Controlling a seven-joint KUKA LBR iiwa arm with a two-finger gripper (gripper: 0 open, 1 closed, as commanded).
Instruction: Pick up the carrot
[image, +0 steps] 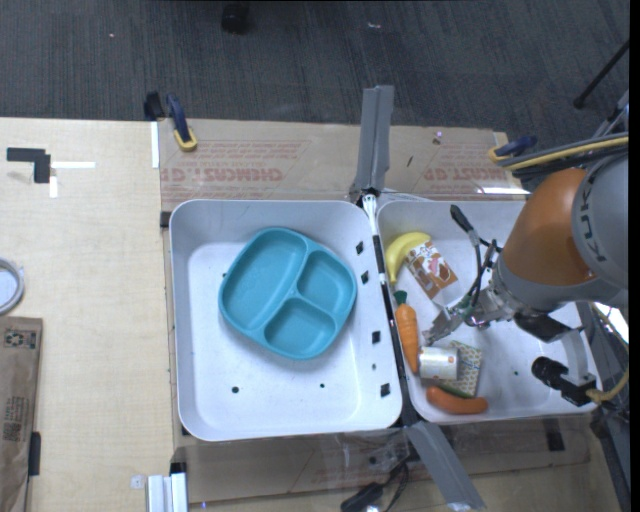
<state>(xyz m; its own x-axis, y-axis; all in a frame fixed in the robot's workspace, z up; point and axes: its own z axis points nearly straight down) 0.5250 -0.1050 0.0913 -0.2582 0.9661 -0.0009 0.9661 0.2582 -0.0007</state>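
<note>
Orange carrot lies apparently just left of the gripper.

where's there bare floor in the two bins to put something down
Left bin: bare floor around the blue plate, widest along the front wall. Right bin: crowded at its left side, with banana, snack packet, carrot, can and sausage; the arm covers much of the rest.
</note>
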